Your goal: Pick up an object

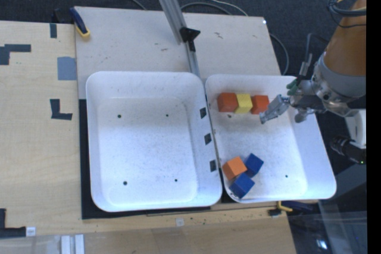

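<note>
Gripper [272, 111] empty, jaws slightly parted, just right of the orange block [259, 104]. Block likely light, rigid; take it across its free flat faces.

The end effector [275, 110] hangs over the right bin [309, 146], just right of a row of blocks: orange block [227, 102], yellow block [244, 103], red-orange block [259, 103]. Nearer the bin's front lie another orange cube [234, 166] and two blue cubes [254, 163] [242, 185].
</note>
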`<control>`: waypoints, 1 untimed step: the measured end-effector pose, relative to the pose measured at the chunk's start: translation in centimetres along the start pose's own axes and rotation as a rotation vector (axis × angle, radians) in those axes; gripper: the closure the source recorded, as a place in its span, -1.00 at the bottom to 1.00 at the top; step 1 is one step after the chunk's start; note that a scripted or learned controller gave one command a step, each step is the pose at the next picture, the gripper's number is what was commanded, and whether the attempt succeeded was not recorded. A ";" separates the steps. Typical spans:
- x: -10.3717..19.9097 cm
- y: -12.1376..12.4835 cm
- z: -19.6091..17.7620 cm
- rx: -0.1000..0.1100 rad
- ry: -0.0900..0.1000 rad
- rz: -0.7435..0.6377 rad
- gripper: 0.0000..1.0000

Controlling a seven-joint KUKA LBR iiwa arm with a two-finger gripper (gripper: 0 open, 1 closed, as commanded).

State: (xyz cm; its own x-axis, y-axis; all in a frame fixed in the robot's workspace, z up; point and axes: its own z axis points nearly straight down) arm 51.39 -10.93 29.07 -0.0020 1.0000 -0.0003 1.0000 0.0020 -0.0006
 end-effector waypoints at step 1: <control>2.0 6.5 15.0 0.008 0.001 -0.001 -1.00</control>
State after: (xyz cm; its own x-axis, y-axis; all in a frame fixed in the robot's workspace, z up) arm 57.88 -8.89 14.04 -0.0028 1.0000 0.0004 1.0000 0.0028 -0.0085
